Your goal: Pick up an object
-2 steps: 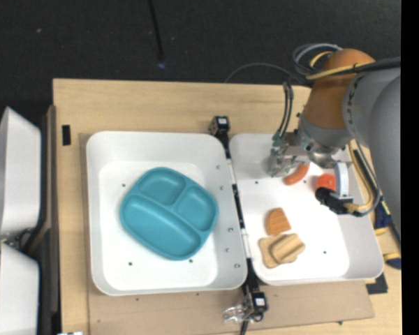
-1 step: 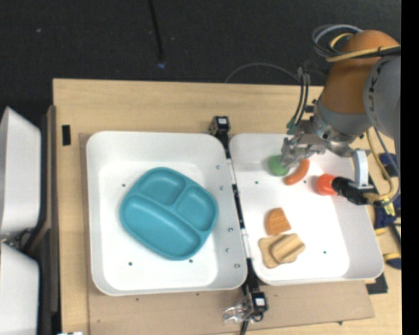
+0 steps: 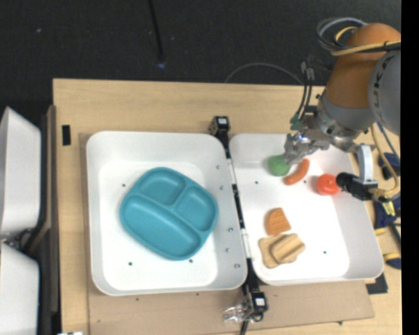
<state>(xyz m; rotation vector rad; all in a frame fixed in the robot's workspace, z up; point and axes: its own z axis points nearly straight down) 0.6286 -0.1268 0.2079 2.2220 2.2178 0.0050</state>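
From the camera above the bench, looking down at a slant, I see a pale wooden bench (image 3: 160, 103) bearing two shallow white bins side by side. The left bin (image 3: 105, 257) holds a teal plate (image 3: 169, 212) with three compartments, lying flat and turned at an angle near the bin's middle.

My arm (image 3: 353, 68) comes in from the right of this view, grey with an orange band above the wrist, and bends down over the far part of the right bin (image 3: 349, 257). My gripper (image 3: 297, 151) hangs low over that bin's far left area. I cannot tell whether my jaws are spread or pressed together; the wrist hides them from above.

Just beside my gripper lie two small things. A green object (image 3: 277, 165) sits at its left, touching or nearly touching it. An orange, sausage-shaped piece (image 3: 297, 172) lies tilted just beneath it, close against the green one. I cannot tell if either is between my fingers.

Further right in the same bin rests a small red-orange round object (image 3: 326, 184), apart from the others. Nearer the camera, toward the bin's middle, lies an orange wedge (image 3: 278, 221), and just below it a tan, bread-like piece (image 3: 282, 249), almost touching the wedge.
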